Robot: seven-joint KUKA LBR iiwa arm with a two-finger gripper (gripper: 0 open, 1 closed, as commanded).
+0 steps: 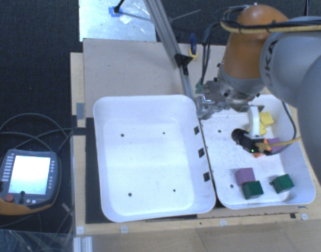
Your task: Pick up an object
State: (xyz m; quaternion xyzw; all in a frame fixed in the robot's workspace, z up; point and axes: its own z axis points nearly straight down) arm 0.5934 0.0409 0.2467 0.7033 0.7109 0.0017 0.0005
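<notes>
You see the arm (250,46) poised over the right bin (308,192) because the yellow block (266,121), purple block (244,175) and green block (252,189) lie there, though you cannot tell how its jaws stand.

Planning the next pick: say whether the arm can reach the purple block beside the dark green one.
Probably yes: the purple block lies uncovered, and the arm hangs over the same bin. The dark green block beside it may crowd a grasp.
</notes>
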